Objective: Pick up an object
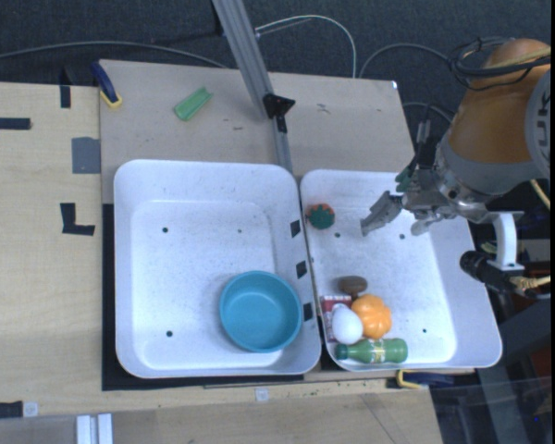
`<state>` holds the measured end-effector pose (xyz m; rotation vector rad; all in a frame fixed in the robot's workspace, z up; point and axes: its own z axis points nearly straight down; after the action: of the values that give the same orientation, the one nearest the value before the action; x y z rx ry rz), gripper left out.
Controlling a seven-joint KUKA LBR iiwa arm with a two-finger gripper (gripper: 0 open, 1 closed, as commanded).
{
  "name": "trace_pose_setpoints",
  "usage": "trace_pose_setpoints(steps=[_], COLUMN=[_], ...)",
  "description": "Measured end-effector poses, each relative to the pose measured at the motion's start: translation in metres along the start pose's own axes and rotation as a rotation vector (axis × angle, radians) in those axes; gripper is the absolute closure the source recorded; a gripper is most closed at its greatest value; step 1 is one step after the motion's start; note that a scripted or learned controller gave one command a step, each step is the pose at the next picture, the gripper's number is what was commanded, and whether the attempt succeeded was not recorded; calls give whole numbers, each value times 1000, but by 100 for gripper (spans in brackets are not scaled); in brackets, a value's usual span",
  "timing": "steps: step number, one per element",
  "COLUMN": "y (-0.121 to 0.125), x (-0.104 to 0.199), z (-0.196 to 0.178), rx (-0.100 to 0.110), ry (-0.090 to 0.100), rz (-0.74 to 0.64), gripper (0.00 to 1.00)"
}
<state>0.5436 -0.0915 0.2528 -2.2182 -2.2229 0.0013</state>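
The right bin [444, 276] holds several candidate objects, none of them between the fingers. A small red and green ball [322, 215] lies to the left of the gripper [398, 218], near the bin's left wall and apart from the fingertips. Below the gripper, toward the near end of the same bin, a cluster sits close together: a dark brown oval piece [352, 285], an orange round fruit [374, 314] just beneath it, a white egg [347, 326] touching the orange fruit on its left, a small red and white item [333, 302] beside the egg, and a green bottle [374, 351] lying on its side along the near wall.

The gripper hangs over the upper middle of the right bin. Its two fingers are spread apart, with one finger reaching left and down and the other pointing down nearer the wrist. Nothing is gripped.

The arm [495, 128] enters from the right, its orange band above the wrist.

Further left of the gripper, the left bin [148, 211] contains a blue bowl [260, 310] near its lower right corner. A green block [192, 104] lies on the bench [157, 132] beyond the left bin.
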Motion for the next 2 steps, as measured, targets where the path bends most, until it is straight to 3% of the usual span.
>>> trace_pose_setpoints(steps=[1, 2], y=[0, 7], x=[0, 5], z=[0, 59], rx=[0, 6], ry=[0, 0], rz=[0, 1], gripper=[0, 0])
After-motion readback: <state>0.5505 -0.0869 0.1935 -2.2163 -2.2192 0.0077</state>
